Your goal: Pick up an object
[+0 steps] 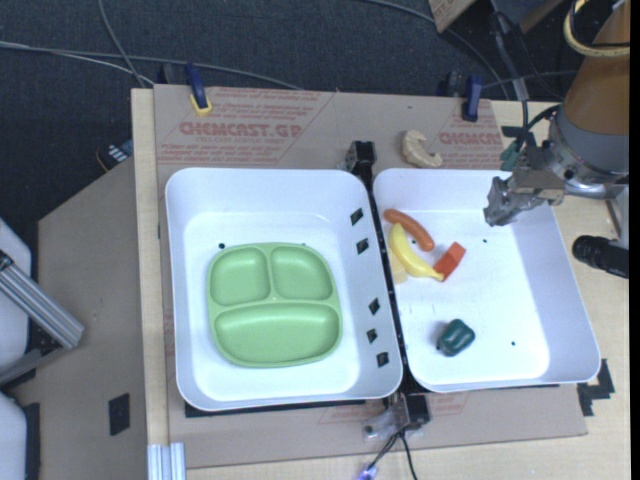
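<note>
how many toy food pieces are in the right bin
4, all in its left half: an orange hot dog, a yellow banana below it, a red piece beside the banana, a green pepper nearer the front.

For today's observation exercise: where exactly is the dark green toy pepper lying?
The green pepper lies in the right-hand bin, toward its near edge, apart from and below the banana and the orange piece.

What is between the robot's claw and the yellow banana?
In the camera view, bare white bin floor and the small red piece lie between the gripper and the banana.
</note>
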You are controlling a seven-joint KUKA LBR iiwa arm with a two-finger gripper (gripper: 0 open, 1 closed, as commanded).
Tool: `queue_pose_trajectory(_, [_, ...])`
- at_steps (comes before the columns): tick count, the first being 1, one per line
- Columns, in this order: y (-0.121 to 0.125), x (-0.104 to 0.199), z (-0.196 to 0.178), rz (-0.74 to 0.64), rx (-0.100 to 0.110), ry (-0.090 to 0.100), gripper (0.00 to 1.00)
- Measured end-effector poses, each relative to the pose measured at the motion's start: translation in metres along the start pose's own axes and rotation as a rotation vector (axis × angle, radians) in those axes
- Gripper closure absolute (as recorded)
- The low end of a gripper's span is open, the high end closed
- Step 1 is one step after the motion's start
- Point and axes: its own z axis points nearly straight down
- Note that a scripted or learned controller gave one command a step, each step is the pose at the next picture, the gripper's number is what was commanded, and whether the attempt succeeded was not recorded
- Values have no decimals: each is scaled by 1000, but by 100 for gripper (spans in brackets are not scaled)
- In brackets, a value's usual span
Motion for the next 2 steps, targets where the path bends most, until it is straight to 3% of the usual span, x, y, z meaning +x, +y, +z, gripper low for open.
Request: queue_pose_trajectory(2, [-17, 108, 16, 0, 1, 0, 100])
